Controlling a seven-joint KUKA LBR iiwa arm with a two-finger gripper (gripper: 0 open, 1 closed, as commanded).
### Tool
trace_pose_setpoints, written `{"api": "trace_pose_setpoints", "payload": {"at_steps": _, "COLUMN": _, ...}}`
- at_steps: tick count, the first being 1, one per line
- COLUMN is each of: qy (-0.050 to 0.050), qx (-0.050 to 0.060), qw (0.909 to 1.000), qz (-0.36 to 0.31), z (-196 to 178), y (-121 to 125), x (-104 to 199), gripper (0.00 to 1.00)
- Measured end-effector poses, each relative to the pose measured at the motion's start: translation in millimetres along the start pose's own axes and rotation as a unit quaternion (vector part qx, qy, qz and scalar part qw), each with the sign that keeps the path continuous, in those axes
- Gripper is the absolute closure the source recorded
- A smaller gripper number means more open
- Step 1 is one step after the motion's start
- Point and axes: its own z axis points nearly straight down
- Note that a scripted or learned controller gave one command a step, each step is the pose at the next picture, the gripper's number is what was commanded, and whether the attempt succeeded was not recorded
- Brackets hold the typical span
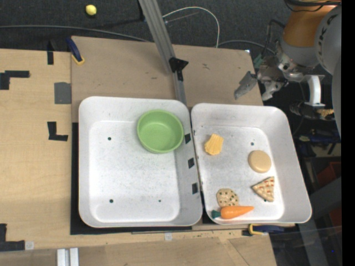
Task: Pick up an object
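end effector (pixel 255 87) above right bin (pixel 277 115), food well apart

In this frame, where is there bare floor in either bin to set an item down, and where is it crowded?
Left bin: open everywhere below and left of the green bowl. Right bin: free along the top, above the yellow piece and tan disc. Crowded at its lower edge: cookie, carrot, pizza slice.

arm (pixel 316 26): cut off at top and right edges | claw (pixel 256 86): finger state unclear
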Motion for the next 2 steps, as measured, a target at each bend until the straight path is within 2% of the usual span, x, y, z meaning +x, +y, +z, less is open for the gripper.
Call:
{"api": "trace_pose_setpoints", "payload": {"at_steps": 1, "qy": 0.000, "qx": 0.000, "qw": 1.0000, "qz": 0.000, "z": 0, "y": 0, "x": 0, "gripper": 0.00}}
{"api": "trace_pose_setpoints", "payload": {"at_steps": 2, "qy": 0.001, "qx": 0.003, "qw": 1.0000, "qz": 0.000, "z": 59, "y": -9, "x": 6, "gripper": 0.00}}
